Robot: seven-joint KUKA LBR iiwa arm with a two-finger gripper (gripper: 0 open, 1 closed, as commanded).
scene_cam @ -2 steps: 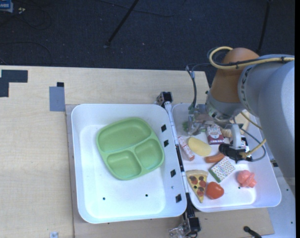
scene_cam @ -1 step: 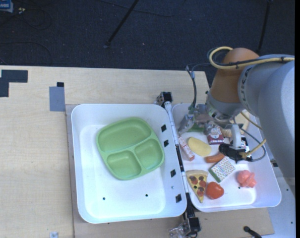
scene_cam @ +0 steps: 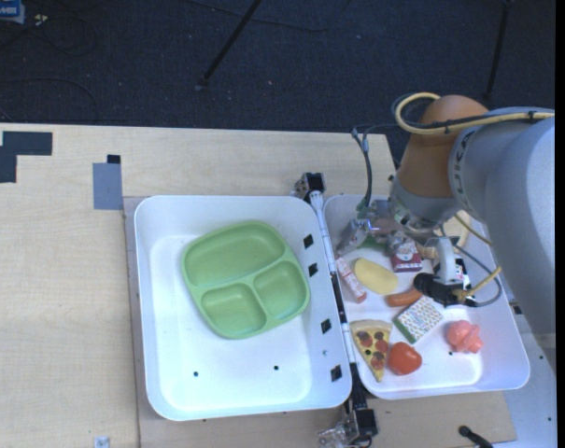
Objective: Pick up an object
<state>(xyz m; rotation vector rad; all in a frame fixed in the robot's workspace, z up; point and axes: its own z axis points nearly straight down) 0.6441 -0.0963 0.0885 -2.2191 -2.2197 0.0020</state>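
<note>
camera view: the yellow toy food (scene_cam: 375, 275) is seen in the right-hand bin (scene_cam: 495, 370), just beside the gripper (scene_cam: 395, 235), whose state cannot be told. it is judged light, stiff and slippery, and best taken across its narrow middle.

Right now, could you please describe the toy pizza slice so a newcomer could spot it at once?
Find the white bin on the view's right, then its near corner next to the other bin. The pizza slice lies there, beside a round red tomato. It alone is a flat yellow wedge dotted red.
</note>
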